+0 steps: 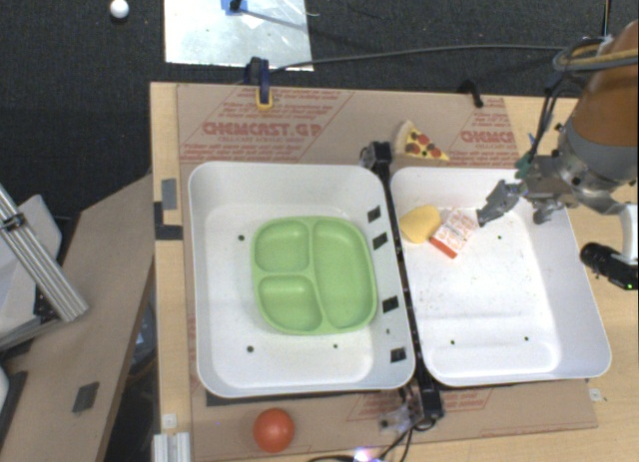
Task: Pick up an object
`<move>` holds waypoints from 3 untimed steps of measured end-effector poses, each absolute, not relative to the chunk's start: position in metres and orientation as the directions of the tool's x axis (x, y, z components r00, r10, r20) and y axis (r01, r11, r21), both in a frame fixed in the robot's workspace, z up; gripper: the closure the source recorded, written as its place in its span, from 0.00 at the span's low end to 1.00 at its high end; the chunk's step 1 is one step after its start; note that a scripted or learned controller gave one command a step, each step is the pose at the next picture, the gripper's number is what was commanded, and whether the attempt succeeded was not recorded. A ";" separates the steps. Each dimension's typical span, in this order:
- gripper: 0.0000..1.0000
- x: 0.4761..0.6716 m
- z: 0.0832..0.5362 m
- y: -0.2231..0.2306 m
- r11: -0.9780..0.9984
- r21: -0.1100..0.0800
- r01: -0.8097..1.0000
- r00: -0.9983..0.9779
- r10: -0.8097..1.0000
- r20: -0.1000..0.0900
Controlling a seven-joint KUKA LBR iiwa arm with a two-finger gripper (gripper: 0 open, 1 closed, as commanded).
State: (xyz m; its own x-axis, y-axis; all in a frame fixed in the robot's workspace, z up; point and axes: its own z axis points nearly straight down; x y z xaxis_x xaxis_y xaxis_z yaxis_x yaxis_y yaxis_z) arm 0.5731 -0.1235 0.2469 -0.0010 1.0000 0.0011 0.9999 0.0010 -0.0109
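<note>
Your gripper (pixel 496 206) hangs over the far part of the right bin (pixel 539 350), just right of the small orange-and-white packet (pixel 451 233). One grey finger points down and left toward the packet, but whether the claw is open or closed cannot be told from this slant. Nothing can be seen between its fingers, so count nothing as held.

For a clean pick, I would go for either the packet or the yellow lump (pixel 419 223) just left of it (the two lie touching or nearly so, close to the divider between the bins). Bring the claw squarely over one of them, not over the seam between them, or you risk nudging both and closing on neither. The packet is flat and lies tilted, so line the fingers across its short side. The yellow piece looks rounder and thicker and is likely the easier grip. It sits near the bin wall, so leave room for the finger on that side.

Counting outward:
- One packet and one yellow lump in the right bin.
- One green divided tray (pixel 313 273) with three compartments, in the middle of the left bin (pixel 225 350).
- Two white bins in all.
- One toy pizza slice (pixel 420 143) on the cardboard beyond the bins.
- One orange-red ball (pixel 273 429) on the near edge of the board.
- One small white ball (pixel 120 8) far off on the dark floor at far left.
</note>
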 end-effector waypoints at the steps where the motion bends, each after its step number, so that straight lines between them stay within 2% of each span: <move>1: 0.00 0.575 0.254 -0.123 0.003 0.001 1.000 -0.003 1.000 0.000; 2: 0.00 0.575 0.213 -0.124 0.002 0.000 1.000 -0.002 1.000 0.000; 3: 0.00 0.571 0.152 -0.120 0.001 -0.003 1.000 -0.001 1.000 0.001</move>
State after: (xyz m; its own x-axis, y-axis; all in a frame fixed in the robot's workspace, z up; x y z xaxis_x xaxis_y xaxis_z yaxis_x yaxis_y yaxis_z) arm 0.5710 -0.1195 0.1516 -0.0013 1.0000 0.0009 1.0000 0.0013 -0.0026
